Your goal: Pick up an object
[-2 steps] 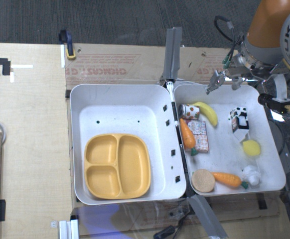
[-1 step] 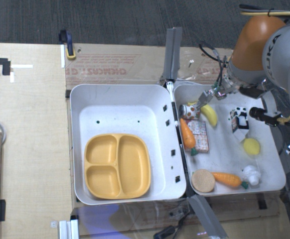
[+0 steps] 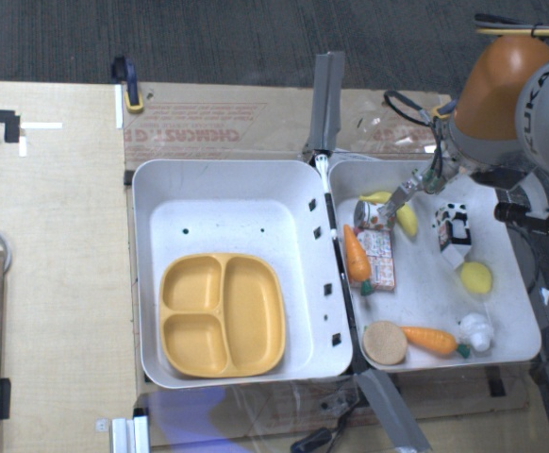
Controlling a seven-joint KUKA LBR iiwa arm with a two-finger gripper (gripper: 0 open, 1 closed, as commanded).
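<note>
The camera view looks down on a pale wooden table carrying two shallow white bins side by side. The left bin holds a yellow divided plate with three compartments, lying toward the bin's near edge.

The right bin is crowded. At its far left corner a small can lies on its side, with a banana just beside it on the right. Along the left wall a carrot lies lengthwise, touching a red-and-white patterned box next to it. Near the middle of the bin's right half sits a black-and-white carton, and a little nearer the right wall a lemon. Along the near edge rest a round tan biscuit-like disc, a second carrot lying crosswise beside it, and a small white lumpy thing at the near right corner.

The arm comes in from the right over the far right corner of this bin, its orange band high above the rim. The gripper reaches down toward the far left corner, its tip right by the banana and the can. Whether the jaws are spread or closed I cannot tell from here, and nothing is plainly held between them.
</note>
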